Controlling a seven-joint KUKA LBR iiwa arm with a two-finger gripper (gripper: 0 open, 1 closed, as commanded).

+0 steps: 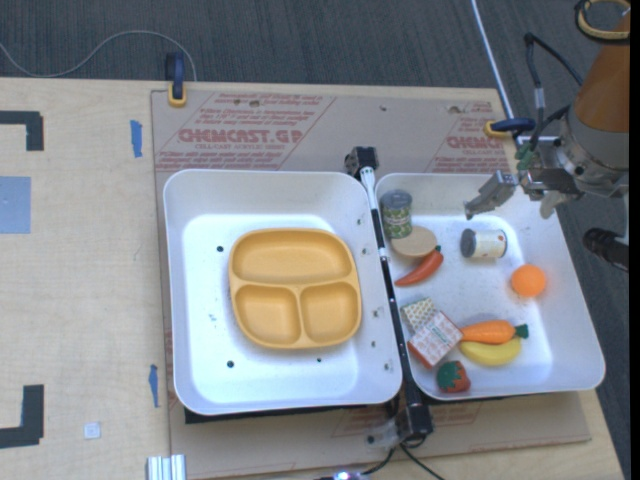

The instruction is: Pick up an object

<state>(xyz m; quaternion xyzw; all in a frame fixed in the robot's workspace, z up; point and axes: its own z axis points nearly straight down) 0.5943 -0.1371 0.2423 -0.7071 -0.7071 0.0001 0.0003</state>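
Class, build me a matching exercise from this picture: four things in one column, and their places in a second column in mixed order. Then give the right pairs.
Things:
1. divided yellow plate
2. green can
3. orange ball
4. strawberry

Places:
A. near edge of the right bin
B. far left corner of the right bin
C. middle of the left bin
D. right side of the right bin, beyond the carrot

Pairs: 1-C, 2-B, 3-D, 4-A

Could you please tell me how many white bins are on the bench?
2. The left bin holds a yellow divided plate. The right bin, touching it along the middle, holds the toy food. Nothing suggests a hidden third.
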